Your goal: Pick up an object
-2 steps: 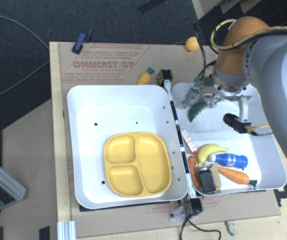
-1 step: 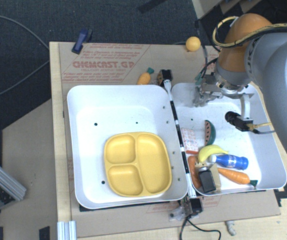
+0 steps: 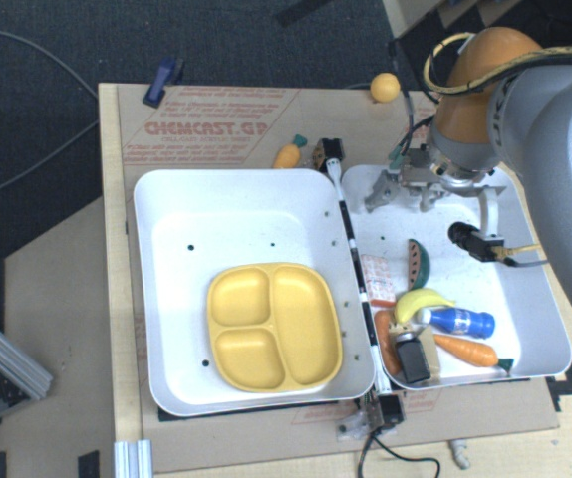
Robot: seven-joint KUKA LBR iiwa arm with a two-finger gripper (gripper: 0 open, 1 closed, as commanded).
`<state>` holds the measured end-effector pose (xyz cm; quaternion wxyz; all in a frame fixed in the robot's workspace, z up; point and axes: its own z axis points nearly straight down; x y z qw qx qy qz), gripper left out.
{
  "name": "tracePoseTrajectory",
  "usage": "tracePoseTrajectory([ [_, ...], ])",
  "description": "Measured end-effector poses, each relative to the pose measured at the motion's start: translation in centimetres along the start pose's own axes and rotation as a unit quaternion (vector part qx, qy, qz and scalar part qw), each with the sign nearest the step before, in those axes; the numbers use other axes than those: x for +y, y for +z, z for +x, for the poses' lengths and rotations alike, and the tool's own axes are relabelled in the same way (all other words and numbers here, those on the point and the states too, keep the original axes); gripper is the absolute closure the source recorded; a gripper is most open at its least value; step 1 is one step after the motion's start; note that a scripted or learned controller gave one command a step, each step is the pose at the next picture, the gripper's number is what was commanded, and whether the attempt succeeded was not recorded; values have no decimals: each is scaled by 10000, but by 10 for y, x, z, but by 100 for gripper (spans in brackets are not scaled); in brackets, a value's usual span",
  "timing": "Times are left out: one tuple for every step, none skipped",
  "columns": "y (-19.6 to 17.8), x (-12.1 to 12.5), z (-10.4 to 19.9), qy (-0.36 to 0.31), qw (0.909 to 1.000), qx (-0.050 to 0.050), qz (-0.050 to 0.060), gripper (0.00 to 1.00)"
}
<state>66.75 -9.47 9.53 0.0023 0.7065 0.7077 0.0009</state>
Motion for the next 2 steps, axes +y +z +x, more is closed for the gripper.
tracePoseTrajectory([
  [11, -72, -15, 12, 10000, 9, 31, 0],
  [1, -71, -14, 12, 10000, 11, 17, 100],
])
